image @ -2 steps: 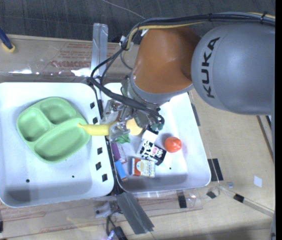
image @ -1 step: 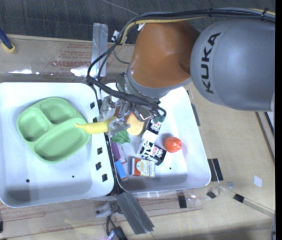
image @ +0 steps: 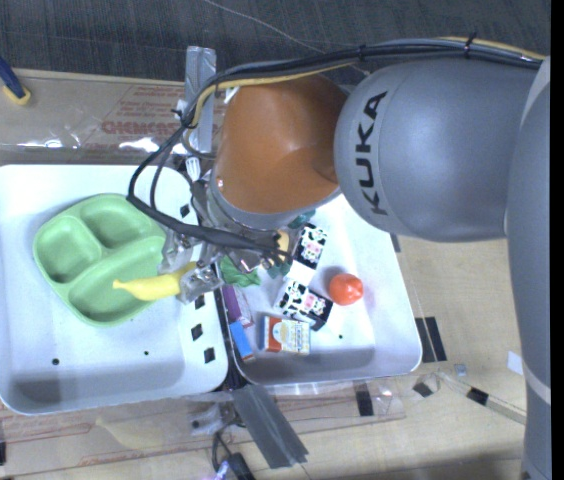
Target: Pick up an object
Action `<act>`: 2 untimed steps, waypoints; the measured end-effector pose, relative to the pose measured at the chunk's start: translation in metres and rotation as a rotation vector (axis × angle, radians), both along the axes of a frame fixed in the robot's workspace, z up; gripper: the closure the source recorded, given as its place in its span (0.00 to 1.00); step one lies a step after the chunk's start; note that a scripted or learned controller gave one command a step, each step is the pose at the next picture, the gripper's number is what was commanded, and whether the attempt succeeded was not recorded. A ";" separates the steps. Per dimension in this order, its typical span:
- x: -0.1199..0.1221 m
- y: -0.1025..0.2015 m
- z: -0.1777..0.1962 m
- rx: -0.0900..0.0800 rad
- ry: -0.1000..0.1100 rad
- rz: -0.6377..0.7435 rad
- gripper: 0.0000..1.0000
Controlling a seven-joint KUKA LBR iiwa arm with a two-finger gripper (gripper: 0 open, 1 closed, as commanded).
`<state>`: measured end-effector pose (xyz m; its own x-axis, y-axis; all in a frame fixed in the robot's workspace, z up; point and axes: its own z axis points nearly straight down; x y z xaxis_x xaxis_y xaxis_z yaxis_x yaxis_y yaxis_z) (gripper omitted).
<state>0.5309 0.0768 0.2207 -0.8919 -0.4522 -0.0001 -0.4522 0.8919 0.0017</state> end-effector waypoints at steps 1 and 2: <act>0.004 -0.052 0.033 -0.002 -0.006 0.121 1.00; 0.049 -0.072 0.044 -0.002 -0.004 0.379 1.00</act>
<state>0.5795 0.0046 0.2645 -0.6611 -0.7503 -0.0023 -0.7503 0.6611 -0.0022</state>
